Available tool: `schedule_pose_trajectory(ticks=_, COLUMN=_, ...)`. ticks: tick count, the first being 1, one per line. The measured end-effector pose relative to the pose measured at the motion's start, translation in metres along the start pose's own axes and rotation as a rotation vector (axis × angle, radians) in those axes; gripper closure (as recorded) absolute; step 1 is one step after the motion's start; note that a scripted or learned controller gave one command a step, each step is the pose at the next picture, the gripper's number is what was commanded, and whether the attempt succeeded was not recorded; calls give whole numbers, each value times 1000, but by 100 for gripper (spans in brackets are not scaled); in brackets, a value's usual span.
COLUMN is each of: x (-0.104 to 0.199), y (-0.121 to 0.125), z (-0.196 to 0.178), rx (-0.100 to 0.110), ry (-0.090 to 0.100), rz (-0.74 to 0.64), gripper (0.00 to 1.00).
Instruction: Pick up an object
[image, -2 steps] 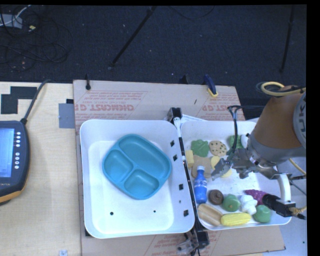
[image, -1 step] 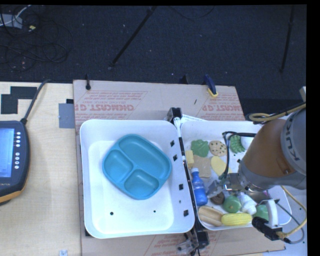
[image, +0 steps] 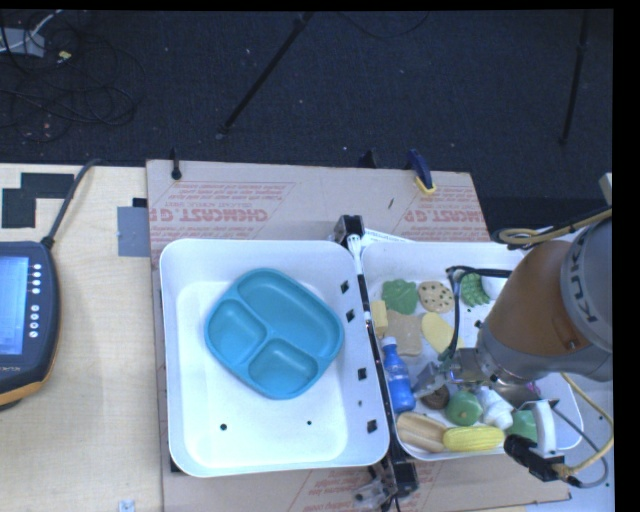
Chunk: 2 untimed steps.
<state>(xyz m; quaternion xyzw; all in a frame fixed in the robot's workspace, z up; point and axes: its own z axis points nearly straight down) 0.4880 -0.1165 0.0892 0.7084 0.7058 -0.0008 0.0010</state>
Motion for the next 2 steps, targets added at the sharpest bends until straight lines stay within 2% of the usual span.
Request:
schedule_pose_trajectory(ticks=1, x=2, y=0, z=-6, rx=6, ry=8, rz=2, gripper=100)
schedule_pose_trajectory(ticks=2, x=57, y=60, z=-101, rx=-6, ry=4, rz=-11, gripper=100)
